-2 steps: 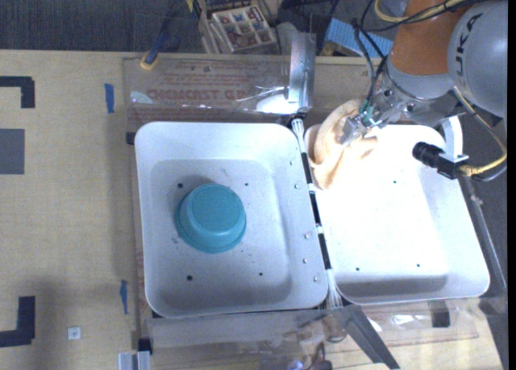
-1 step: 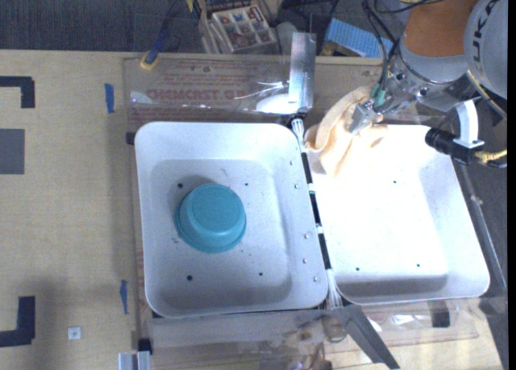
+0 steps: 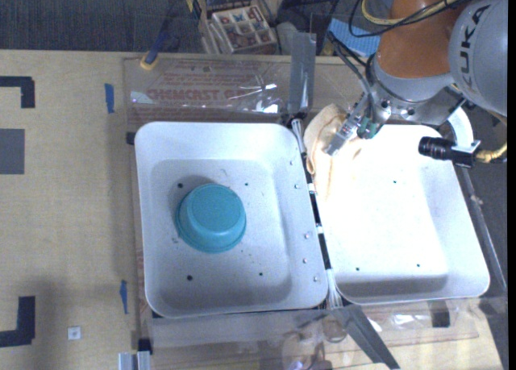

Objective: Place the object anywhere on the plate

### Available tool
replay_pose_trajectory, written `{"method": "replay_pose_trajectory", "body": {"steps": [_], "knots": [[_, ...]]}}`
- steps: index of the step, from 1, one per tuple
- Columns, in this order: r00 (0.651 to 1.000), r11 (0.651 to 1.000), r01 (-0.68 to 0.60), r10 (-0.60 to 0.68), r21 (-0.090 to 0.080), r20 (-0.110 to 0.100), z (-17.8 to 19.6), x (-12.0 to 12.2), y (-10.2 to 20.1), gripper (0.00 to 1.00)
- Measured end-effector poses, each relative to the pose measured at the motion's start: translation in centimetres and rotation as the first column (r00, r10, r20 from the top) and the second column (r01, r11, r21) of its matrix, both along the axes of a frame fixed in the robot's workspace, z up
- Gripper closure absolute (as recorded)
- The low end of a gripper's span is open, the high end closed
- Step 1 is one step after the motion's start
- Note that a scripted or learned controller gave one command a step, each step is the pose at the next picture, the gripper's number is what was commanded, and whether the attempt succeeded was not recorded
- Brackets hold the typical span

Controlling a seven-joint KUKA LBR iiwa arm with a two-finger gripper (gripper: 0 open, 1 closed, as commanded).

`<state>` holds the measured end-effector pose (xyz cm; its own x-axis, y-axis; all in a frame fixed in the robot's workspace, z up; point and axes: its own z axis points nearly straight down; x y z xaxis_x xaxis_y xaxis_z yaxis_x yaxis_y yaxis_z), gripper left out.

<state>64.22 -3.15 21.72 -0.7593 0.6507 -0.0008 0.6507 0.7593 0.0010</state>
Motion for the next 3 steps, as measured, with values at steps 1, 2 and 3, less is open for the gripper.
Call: {"method": "replay_pose_trajectory", "body": {"steps": [1, 2, 3], "knots": [[0.923, 0.923, -0.385, 0.385, 0.0, 0.002, 0.4, -3.1, 3.2, 1.0], [0.763, 0.763, -0.647, 0.647, -0.001, 0.002, 0.3, -5.4, 6.4, 1.0], [0.757, 0.757, -0.653, 0.653, 0.0, 0.001, 1.5, -7.6, 11.5, 1.0]]}}
